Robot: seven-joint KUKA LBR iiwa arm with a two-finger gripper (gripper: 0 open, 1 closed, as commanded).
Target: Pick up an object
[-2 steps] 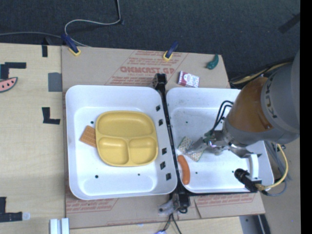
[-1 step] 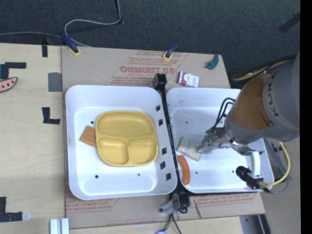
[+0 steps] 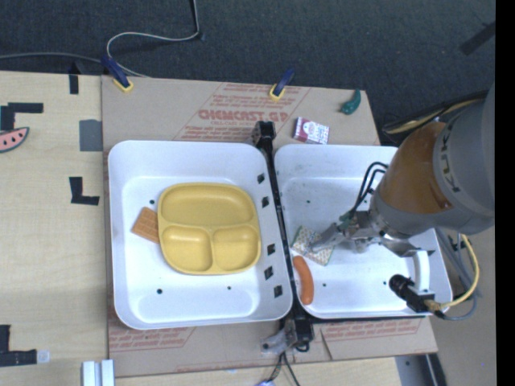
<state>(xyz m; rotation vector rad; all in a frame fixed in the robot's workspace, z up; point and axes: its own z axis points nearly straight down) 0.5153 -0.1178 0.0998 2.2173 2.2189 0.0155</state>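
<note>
The big grey arm with its orange band is the closest thing to the camera, and it reaches over the right bin. The gripper is low inside this bin, at the side near the divider between the two bins. Its thin metal tip touches a small flat packet with a checked pattern, but I cannot tell if the gripper is spread or pressed together. No object is seen between its fingers.

Just beside the packet, toward the front edge of the right bin, lies a toy sausage, orange-red, smooth and rounded, close to the divider.

On the other side of the divider, the left bin is shallow, white and glossy, with rounded corners. In it sits a yellow plastic plate with three compartments. A flat brown waffle piece with a ribbed texture looks out from under the plate, on the side far from the divider.

Brown cardboard with red print lies under both bins on the counter.
</note>
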